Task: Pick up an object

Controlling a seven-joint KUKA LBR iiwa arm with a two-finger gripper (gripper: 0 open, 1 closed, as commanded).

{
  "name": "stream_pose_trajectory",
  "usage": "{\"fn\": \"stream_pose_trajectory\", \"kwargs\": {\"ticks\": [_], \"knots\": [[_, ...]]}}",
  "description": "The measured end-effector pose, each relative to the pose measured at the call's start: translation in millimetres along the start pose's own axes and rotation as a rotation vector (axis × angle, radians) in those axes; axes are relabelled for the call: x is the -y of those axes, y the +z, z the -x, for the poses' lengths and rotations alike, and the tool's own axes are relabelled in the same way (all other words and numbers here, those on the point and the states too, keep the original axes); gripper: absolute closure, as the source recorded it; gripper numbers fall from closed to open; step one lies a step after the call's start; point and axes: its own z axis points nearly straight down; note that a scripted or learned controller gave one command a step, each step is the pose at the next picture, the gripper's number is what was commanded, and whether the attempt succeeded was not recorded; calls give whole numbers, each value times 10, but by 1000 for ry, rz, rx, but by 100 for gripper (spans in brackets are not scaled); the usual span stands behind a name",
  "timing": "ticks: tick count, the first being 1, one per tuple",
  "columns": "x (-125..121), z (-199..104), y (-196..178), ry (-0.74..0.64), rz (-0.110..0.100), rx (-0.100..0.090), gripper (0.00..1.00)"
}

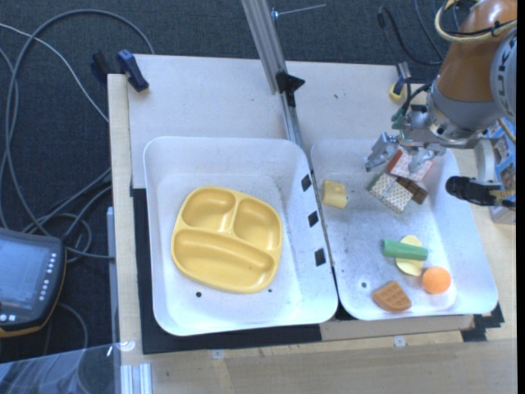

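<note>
- The pincer point(399, 156) is hanging over the right bin's point(472, 257) far end; whether it is wide or closed cannot be told.
- A patterned box point(396, 190) is lying just below it, possibly touching.
- A yellow cube point(334, 194) is sitting to its left.
- A green stick point(404, 249), orange ball point(436, 280) and brown wafer point(391, 296) are lying nearer the front rim.
- Bare floor is showing between them.
- A yellow divided plate point(227, 238) is resting in the left bin point(160, 220).

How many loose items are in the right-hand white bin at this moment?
5, perhaps more under the gripper: a pale yellow cube by the left wall, a brown patterned block below the gripper, a green stick on a yellow slice, an orange ball, a brown waffle-like piece.
</note>
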Motion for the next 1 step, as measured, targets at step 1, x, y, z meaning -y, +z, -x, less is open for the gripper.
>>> {"fn": "stream_pose_trajectory", "kwargs": {"ticks": [1], "knots": [[0,0,0,0,0,0,0]]}}
